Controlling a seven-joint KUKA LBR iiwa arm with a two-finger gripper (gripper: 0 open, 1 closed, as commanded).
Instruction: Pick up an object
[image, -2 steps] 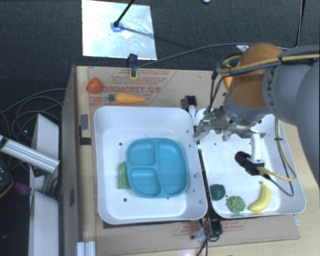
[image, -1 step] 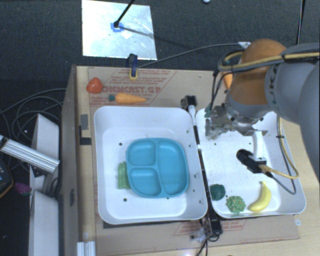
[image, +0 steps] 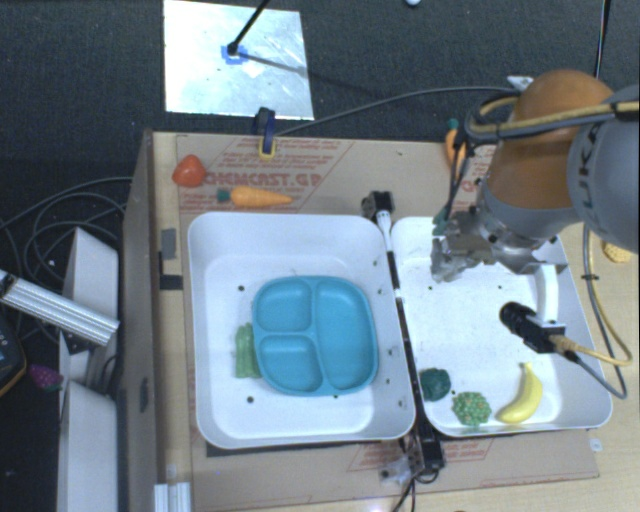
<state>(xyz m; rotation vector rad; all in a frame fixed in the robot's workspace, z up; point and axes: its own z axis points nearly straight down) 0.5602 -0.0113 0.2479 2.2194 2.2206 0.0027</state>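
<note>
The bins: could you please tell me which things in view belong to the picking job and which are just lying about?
Job:
gripper, above the right bin
banana
green lumpy piece
dark green piece
blue tray
green piece beside the tray

Lying about:
carrot
tomato
foil sheet

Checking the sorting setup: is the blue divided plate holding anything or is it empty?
Empty. The blue divided plate in the left bin shows bare compartments; a green piece lies beside its left edge, not in it.
</note>
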